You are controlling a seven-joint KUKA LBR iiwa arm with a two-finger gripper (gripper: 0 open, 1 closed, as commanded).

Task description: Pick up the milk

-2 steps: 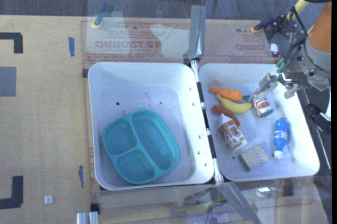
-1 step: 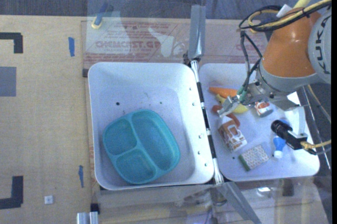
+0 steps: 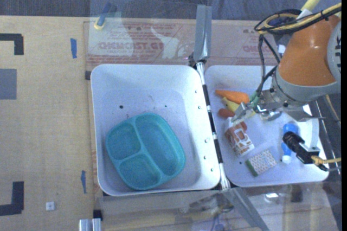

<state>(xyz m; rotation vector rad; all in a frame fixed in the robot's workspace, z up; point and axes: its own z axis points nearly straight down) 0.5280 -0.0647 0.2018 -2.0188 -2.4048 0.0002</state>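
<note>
I hover my gripper (image 3: 255, 110) low in the right bin (image 3: 271, 173), and I cannot tell how it is set. The milk (image 3: 239, 138), a small brown-and-white carton, lies flat just below and left of it, not held. Beyond the milk sit a carrot (image 3: 232, 96) above and a speckled sponge (image 3: 262, 161) below-right. I judge I am still approaching; next I must descend over the milk.

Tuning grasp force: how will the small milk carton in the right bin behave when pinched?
The milk carton lies flat on its side, so it probably won't tip or roll. It looks like thin printed card, likely light and apt to dent. Its flat faces may slide across the smooth white bin.
</note>
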